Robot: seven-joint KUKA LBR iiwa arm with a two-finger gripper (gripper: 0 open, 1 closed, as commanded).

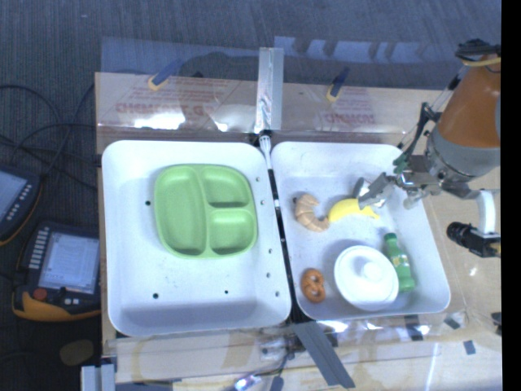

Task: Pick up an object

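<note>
The right bin [326, 157] holds several objects. A yellow banana [348, 211] lies near its middle, with a tan croissant [308, 212] just to its left. Along the right wall lies a green bottle [398, 261], and a round white bowl [365, 276] sits at the front. A small brown pretzel [313, 283] rests at the front left corner. My gripper [374, 191] hangs at the banana's right end, just above it, with the grey arm and its orange band reaching in from the right. Nothing is visibly held.
The left bin [130, 300] carries a green divided plate [205, 209]. A metal divider [269, 96] stands at the back between the bins. Cables and a teach pendant [61, 263] lie off the bench to the left.
</note>
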